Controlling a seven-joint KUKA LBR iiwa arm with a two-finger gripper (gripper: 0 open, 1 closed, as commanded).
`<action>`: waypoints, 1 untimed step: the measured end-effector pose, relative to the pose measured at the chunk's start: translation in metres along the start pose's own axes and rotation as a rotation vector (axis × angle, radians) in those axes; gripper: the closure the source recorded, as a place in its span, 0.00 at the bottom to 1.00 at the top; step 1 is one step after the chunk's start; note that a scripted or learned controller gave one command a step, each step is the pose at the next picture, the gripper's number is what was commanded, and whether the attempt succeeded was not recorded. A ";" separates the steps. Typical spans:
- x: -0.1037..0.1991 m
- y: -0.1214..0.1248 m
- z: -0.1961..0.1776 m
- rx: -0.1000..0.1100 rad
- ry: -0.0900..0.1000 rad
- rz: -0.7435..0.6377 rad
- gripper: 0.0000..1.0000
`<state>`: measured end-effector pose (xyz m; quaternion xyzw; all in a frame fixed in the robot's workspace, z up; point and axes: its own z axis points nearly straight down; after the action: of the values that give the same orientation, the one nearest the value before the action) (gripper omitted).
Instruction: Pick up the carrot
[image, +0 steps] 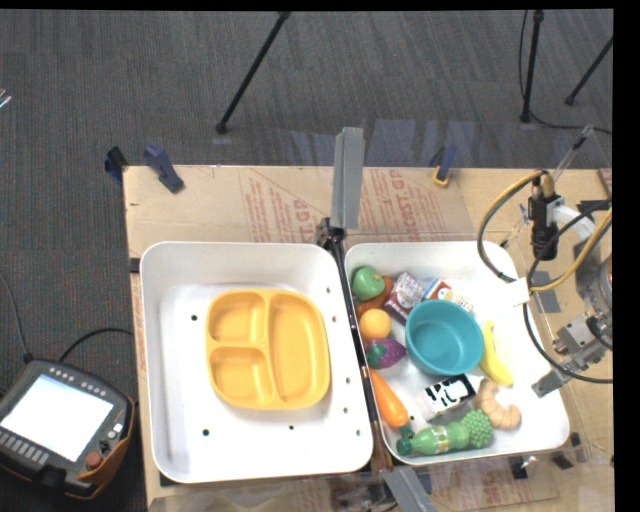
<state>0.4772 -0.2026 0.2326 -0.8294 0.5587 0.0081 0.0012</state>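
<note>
Orange and tapered, the carrot (389, 398) lies slantwise against the left wall of the right bin (548, 415), its narrow end pointing toward the near edge, just below a purple toy (385, 352) and beside a green bottle (437, 438). Across the bin, past the teal bowl (444, 337) and banana (497, 355), the arm's wrist hardware (580, 345) hangs at the right rim, well apart from the carrot. Whether the gripper is wide or narrow cannot be told. A yellow divided plate (268, 349) sits in the left bin (170, 300).
</note>
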 end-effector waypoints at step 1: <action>-0.003 0.000 -0.139 0.012 0.016 -0.238 1.00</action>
<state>0.4778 -0.2013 0.3711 -0.8898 0.4564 -0.0022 0.0025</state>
